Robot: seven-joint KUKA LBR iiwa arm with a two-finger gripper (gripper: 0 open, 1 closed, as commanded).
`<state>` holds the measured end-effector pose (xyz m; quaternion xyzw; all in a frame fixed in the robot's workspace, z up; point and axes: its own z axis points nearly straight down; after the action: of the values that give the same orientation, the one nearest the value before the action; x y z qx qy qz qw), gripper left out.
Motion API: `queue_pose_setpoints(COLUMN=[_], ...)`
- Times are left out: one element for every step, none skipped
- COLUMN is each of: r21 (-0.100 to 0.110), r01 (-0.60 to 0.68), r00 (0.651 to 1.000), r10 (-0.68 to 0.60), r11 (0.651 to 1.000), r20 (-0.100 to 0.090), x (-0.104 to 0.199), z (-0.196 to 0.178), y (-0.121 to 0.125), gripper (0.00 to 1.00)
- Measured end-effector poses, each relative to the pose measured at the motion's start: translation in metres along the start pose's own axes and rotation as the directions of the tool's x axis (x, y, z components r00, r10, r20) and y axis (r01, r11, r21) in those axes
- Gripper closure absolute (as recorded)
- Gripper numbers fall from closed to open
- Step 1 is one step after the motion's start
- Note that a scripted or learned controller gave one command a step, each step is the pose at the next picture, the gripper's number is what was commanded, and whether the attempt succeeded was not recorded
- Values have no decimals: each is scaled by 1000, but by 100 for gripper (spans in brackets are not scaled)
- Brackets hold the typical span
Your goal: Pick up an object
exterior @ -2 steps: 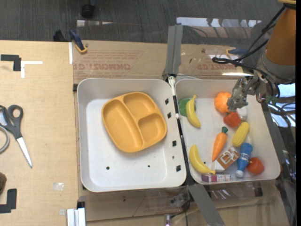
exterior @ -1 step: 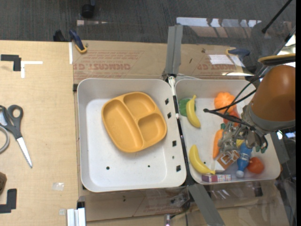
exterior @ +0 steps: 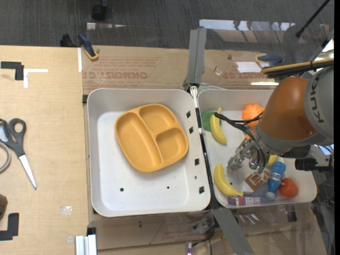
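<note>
Overhead view of the bench during the approach step of a pick. The KUKA arm (exterior: pixel 289 116) reaches in from the right and hangs its gripper (exterior: pixel 245 158) low over the right bin (exterior: pixel 212 142), among the clutter there. Whether the fingers are spread or closed cannot be told (the metal parts overlap and blur against the bin floor), and no object is seen between them, so nothing counts as grasped.

Candidate objects lie close around the gripper: a lower banana (exterior: pixel 224 181) just to its left, an upper banana (exterior: pixel 217 128) above it beside a green item (exterior: pixel 207 120), a brown-and-white packet (exterior: pixel 255 180) and a blue bottle (exterior: pixel 275 175) just to its right, a purple tube (exterior: pixel 248 200) along the near wall, an orange ball (exterior: pixel 288 188) in the corner, and an orange fruit (exterior: pixel 253 112) partly behind the wrist.

The next move, as judged, calls for settling on one object, most plausibly the lower banana or the packet, lowering squarely over it and closing.

Room is tight: neighbours nearly touch, and the near wall and the divider between bins limit sideways travel. The left bin (exterior: pixel 101 142), holding a yellow divided plate (exterior: pixel 152 136), offers open floor around its edges.
</note>
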<state>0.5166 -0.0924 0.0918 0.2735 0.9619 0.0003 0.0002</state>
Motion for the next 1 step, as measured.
queue_pose_setpoints(r21=[-1], r01=[-234], r00=[972], r10=[234], r11=[972], r20=[4], x=[-117], z=[-63], y=[25], gripper=[100])
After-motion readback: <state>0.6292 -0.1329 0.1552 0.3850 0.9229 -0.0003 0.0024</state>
